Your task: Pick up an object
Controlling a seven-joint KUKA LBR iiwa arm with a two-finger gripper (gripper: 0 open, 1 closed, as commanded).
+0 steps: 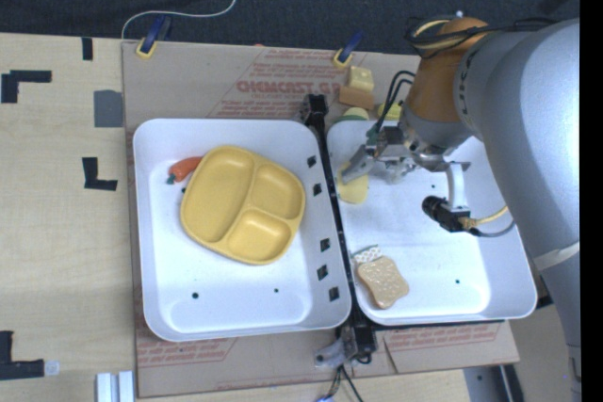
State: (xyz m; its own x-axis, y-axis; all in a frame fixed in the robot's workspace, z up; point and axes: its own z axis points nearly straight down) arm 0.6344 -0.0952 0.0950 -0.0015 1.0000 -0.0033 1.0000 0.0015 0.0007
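My gripper hangs low over the far left part of the right bin, its fingers spread open with nothing between them. A pale yellow rounded piece lies just below and left of the left fingertip, close to the bin's left wall. A toy bread slice lies at the near left of the same bin. A pale green-yellow piece sits at the bin's far rim, behind the gripper.
The left bin holds a yellow divided plate and an orange carrot-like piece at the plate's far left. A tan block rests on the cardboard beyond the bins. The arm's grey body covers the right bin's far right.
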